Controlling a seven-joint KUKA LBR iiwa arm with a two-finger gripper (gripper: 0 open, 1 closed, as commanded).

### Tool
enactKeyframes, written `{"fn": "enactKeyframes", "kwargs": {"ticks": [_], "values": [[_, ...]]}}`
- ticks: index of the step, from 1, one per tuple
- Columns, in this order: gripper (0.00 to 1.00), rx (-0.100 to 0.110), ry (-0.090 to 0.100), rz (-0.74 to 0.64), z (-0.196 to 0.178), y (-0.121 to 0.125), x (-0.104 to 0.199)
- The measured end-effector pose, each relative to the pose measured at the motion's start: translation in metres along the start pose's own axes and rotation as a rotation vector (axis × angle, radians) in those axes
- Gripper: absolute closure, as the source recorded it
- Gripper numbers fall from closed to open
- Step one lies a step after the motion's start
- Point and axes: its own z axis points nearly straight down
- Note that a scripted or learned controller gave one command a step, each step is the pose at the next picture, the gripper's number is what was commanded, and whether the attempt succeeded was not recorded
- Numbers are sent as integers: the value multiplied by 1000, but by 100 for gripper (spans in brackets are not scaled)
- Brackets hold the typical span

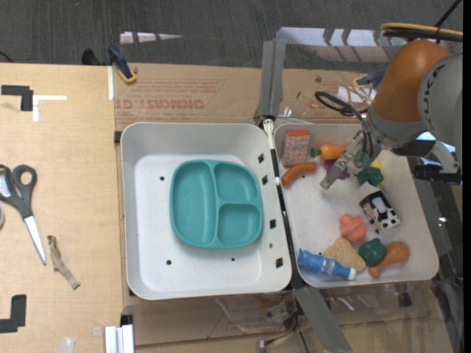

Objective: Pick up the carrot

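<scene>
The carrot [330,151], small and orange with a green end, lies near the back of the right bin [316,212], just right of a pink carton [296,145]. My gripper [335,176] hangs over the bin slightly in front of and to the right of the carrot, its fingers slanting down to the left. It looks open with nothing between the fingers. The grey arm with its orange band [408,79] reaches in from the right.
An orange-red sausage [298,173] lies left of the gripper. A yellow-green toy [372,175], a cow-patterned block [379,212], a pink piece [353,226], broccoli [372,250], a drumstick [391,256] and a blue bottle [324,265] share that bin. The left bin [140,197] holds a teal divided plate [217,203].
</scene>
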Motion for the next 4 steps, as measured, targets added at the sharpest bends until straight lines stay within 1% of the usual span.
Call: {"fn": "enactKeyframes", "kwargs": {"ticks": [1, 2, 3, 4], "values": [[0, 2, 2, 310, 0, -6, -15], [0, -8, -7, 700, 0, -2, -24], [100, 0, -4, 697, -8, -3, -23], [100, -8, -13, 629, -14, -16, -36]]}}
